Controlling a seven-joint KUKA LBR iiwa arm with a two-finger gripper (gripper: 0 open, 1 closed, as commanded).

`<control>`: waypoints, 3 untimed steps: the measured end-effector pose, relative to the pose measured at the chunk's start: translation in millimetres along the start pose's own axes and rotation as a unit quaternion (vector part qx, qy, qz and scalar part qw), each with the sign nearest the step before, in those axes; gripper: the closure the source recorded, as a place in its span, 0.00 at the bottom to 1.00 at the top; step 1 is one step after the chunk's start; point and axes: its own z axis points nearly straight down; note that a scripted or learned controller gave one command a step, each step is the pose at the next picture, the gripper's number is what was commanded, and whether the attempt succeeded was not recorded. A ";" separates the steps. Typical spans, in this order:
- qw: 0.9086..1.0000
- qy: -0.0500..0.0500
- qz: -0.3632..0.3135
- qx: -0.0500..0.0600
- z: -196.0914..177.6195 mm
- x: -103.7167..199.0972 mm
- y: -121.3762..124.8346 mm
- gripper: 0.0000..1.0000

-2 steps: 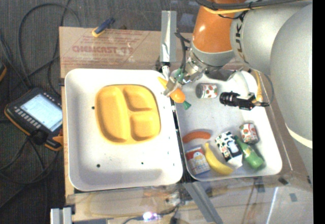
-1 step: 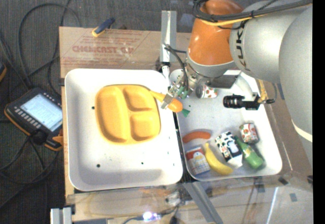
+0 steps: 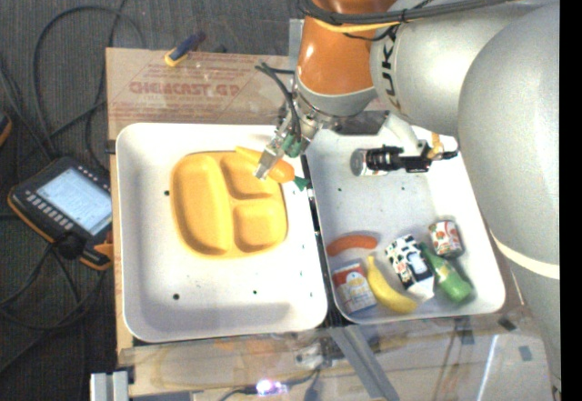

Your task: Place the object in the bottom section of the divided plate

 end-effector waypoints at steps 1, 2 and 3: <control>1.000 0.002 0.031 0.000 49.7 44.6 -4.3 1.00; 1.000 0.001 -0.004 0.001 38.3 103.3 8.9 1.00; 0.998 -0.001 -0.060 0.001 64.7 75.0 30.9 1.00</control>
